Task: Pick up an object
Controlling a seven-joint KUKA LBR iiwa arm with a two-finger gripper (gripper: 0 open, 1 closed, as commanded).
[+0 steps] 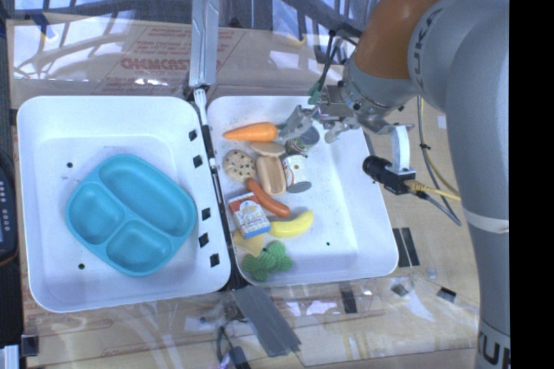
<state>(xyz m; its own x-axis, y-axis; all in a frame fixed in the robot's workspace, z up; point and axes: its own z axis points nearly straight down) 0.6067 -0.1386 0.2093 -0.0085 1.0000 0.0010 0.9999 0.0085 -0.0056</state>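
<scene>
Grey metal gripper (299, 132) hangs low over the right bin (363, 211), and we cannot tell whether it has anything. Just beside it we see the orange carrot (252, 132); below lie cookie (236, 163), sausage (267, 197), banana (292, 225), broccoli (268, 261). Left bin (52, 185) holds a blue plate (132, 212).

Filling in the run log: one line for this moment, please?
arm: over right bin | gripper: above carrot, bread | grasp: unclear | left bin: blue plate
</scene>
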